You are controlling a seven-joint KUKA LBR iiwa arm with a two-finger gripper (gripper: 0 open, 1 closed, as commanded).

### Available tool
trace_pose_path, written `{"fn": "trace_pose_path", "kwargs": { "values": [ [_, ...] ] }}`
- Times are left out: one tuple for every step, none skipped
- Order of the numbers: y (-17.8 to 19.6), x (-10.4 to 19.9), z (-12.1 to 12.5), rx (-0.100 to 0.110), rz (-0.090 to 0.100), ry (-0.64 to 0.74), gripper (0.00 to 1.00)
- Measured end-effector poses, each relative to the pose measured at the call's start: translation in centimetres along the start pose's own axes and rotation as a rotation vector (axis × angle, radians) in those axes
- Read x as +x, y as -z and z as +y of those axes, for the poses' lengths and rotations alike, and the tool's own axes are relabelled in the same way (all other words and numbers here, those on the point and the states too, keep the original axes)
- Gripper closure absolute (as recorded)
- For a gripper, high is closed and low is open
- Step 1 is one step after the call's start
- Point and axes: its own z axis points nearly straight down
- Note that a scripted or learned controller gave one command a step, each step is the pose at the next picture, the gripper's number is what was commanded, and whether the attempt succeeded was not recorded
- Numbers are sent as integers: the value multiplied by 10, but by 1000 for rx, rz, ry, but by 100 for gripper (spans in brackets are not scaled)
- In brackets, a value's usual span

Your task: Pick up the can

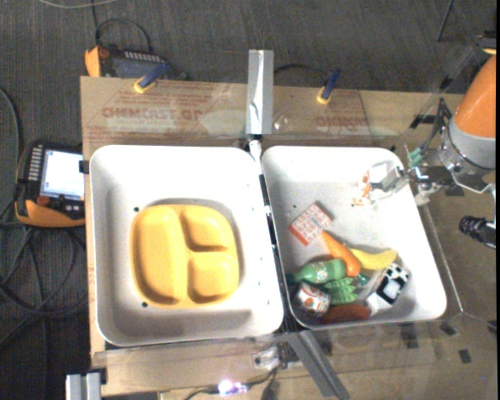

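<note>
My tool hangs over the far right corner of the right bin; I cannot tell how wide it stands. The can lies well in front of it, to its left, among toy food. Beyond, the plywood surface sits on dark carpet strewn with cables.

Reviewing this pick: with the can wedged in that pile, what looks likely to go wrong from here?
1. The small red-and-white can lies against the green vegetable toy and a dark red item, so fingers may catch a neighbour instead.
2. It sits near the right white bin's front wall, which may limit approach.
3. The gripper is at the far side, so it must cross the orange carrot and yellow banana.
</note>
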Motion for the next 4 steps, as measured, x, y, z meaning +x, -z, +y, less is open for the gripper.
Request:
{"fn": "trace_pose_path", "kwargs": {
  "values": [
    [8, 1, 1, 1, 1, 2, 100],
    [-126, 5, -63, -13, -3, -85, 100],
    [-118, 6, -63, -12, -1, -84, 100],
    [59, 7, 10, -1, -5, -109, 100]
  ]
}}
